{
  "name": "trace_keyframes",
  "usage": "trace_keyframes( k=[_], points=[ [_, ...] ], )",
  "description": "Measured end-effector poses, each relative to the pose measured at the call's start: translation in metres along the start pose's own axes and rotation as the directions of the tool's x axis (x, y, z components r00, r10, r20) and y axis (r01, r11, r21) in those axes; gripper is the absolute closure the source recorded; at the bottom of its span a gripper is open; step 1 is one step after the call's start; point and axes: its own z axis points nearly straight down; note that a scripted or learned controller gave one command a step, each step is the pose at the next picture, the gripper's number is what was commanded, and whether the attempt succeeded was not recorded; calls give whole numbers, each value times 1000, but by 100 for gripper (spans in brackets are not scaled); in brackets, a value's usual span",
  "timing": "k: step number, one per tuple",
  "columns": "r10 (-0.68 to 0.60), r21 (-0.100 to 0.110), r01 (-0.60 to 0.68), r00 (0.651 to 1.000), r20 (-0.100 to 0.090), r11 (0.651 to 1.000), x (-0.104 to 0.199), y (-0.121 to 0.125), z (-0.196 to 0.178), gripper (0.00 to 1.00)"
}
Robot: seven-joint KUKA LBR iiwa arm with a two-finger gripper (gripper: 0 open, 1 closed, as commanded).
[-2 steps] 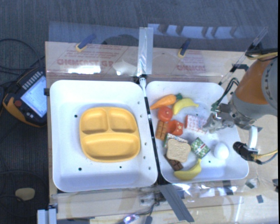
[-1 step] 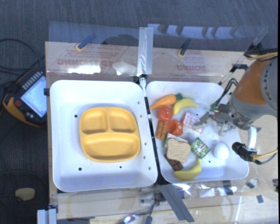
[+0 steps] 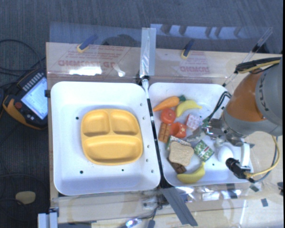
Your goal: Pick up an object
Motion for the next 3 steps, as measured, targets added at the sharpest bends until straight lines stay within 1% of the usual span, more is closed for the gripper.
trace_keyframes(
  k=[1, 2, 3],
  points=[
    [-101, -3, 101, 995, -3, 995, -11, -15, 0, 0],
    [-193, -6, 193, 981, 0, 981, -12, -35, -1, 0],
    [-192, -7, 192, 981, -3, 981, -12, -34, -11, 100]
  ],
)
